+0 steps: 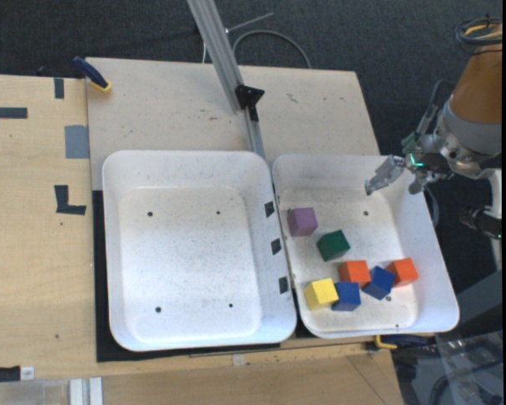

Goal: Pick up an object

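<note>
Bare pale tabletop [34, 226] at left, marked with dark tape pieces [76, 140]. Blue-and-yellow clamp [93, 73] near its far corner. Slanted metal rail [215, 36] ending in a black bracket [250, 98] beyond the bins. Thin looped cable [274, 40] on dark floor [363, 15] behind. Second small clamp [388, 342] at the near edge.

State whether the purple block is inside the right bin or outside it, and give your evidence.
Inside. The purple block rests on the right bin's floor, within its rim.
</note>
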Controlling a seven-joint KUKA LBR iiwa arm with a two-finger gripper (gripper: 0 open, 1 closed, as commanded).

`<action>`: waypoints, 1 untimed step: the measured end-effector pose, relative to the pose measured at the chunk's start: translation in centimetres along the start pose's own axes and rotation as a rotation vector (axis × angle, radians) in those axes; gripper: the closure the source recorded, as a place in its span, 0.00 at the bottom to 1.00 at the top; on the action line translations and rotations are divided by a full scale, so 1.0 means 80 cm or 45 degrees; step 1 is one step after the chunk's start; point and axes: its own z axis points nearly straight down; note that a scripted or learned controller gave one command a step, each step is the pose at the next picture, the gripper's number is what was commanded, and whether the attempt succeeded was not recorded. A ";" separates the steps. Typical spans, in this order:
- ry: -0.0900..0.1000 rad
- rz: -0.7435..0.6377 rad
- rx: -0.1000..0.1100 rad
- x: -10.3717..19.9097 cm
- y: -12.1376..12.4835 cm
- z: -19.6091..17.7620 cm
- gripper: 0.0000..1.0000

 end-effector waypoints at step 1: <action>-0.002 -0.002 -0.007 0.000 0.001 -0.004 0.00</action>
